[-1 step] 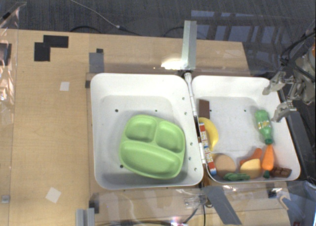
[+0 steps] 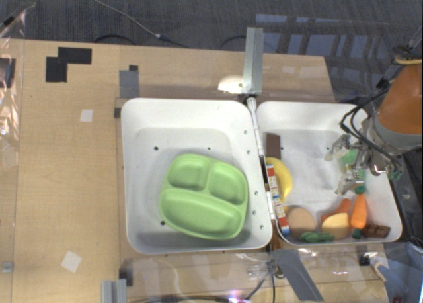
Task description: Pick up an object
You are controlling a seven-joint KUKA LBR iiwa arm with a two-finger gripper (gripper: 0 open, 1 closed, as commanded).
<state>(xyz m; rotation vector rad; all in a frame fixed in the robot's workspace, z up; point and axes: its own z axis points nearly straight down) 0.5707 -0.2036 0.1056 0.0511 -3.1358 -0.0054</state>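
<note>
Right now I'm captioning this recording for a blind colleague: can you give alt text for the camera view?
A grey robot arm's gripper hangs over the right bin, above a carrot. Along that bin's near edge and left side lie a banana, a potato and other toy foods. The left bin holds a green divided plate.

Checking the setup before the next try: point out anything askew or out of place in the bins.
The green divided plate lies at a skew in the left bin, turned off the walls' lines. In the right bin, the toy foods crowd the near edge, the banana against the divider. Nothing looks spilled or broken.

Arm (image 2: 403,106) cut off at right
</note>
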